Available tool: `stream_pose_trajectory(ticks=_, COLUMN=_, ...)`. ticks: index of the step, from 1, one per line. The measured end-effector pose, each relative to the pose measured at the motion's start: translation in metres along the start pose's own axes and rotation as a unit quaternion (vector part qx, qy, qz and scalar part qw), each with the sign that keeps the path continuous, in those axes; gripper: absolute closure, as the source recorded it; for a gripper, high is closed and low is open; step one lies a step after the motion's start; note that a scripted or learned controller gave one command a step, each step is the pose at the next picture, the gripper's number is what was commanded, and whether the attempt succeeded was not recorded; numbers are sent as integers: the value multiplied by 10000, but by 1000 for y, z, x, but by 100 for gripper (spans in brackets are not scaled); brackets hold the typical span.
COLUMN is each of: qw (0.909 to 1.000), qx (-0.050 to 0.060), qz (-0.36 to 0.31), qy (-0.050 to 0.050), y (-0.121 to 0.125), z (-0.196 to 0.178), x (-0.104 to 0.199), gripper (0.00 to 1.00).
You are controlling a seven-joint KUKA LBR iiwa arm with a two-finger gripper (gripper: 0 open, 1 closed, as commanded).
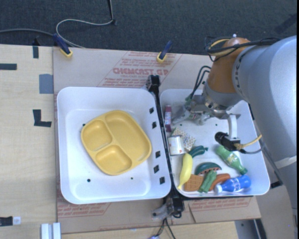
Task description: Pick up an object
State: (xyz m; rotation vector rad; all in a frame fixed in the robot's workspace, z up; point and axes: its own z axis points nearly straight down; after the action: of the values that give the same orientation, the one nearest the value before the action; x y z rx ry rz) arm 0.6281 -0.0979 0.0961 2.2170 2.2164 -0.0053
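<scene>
Evidently the end effector [189,114] hung low in the right bin [261,180], above the clutter to choose; its grip state unclear.

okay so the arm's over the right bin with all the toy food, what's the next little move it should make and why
Probably lower the gripper toward the small white can just below it. The gripper hovers at the upper left of the right bin with nothing visibly held, and that can lies nearest.
</scene>
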Motion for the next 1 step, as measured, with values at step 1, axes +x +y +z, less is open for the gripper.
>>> stream_pose_trajectory(ticks=1, qw=9996, qx=287, qz=55, qy=19, y=30, z=14, x=-7, gripper=0)
